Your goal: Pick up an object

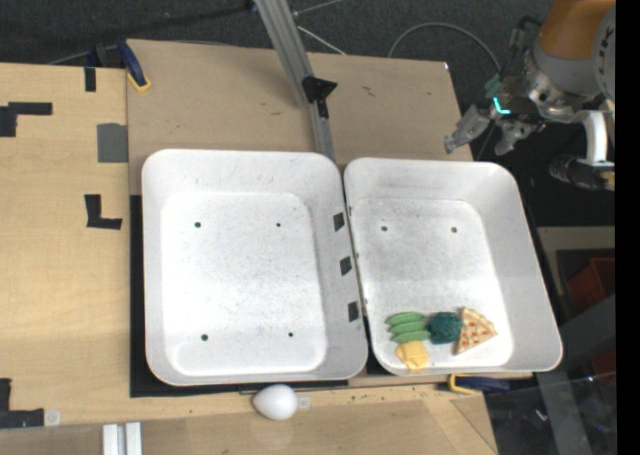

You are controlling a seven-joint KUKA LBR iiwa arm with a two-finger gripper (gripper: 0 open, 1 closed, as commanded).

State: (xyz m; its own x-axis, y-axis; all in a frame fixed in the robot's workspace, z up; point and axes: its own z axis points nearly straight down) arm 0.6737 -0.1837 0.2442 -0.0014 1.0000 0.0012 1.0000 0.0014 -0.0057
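Pincer [487,133] at upper right of the frame, above and outside the far rim of the right bin [520,213]. My two fingers splay apart, wide, one pointing toward the lower left and one toward the lower right, with nothing between them. My grey wrist and orange band sit further up, in the top right corner.

Candidate objects cluster in the lower part of the right bin, near its front wall: a green ribbed piece [406,324], a yellow piece [412,353] just below it and apparently touching, a dark green broccoli-like piece [444,325] just beside both, and a pizza slice toy [474,329] leaning against the broccoli-like piece on its right. All four lie packed together, well apart from my pincer, at the opposite end of the bin.

The left bin [160,243] is white and shallow like its neighbour. A white egg-shaped object [275,402] rests on the bench outside the bins, just below the front edge of the left bin.

Stage of the task, as I judge it: nothing is grasped and nothing is lifted. Left to do is all of it. I must carry the pincer across the right bin toward the lower cluster, descend over one piece, close and raise it. The tight packing suggests the pizza slice toy, at the outer edge, offers the freest approach.
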